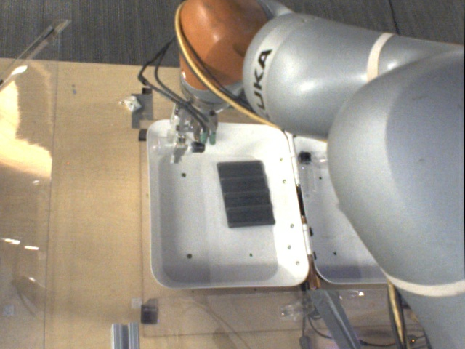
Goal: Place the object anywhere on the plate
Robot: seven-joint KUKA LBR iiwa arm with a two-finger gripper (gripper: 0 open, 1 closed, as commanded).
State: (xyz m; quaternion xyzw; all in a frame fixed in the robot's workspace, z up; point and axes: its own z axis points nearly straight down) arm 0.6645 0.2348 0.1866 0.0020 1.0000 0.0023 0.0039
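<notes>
Looming closest to the lens, the grey KUKA arm with its orange band (218, 31) covers the right side and most of the right shallow white bin (327, 260). Beneath it, the left shallow white bin (174, 253) holds a dark grey ribbed rectangular plate (245, 193) near its middle. Above that bin's upper left corner hangs the two-finger gripper (187, 145); whether it is spread or pressed together I cannot tell.
</notes>
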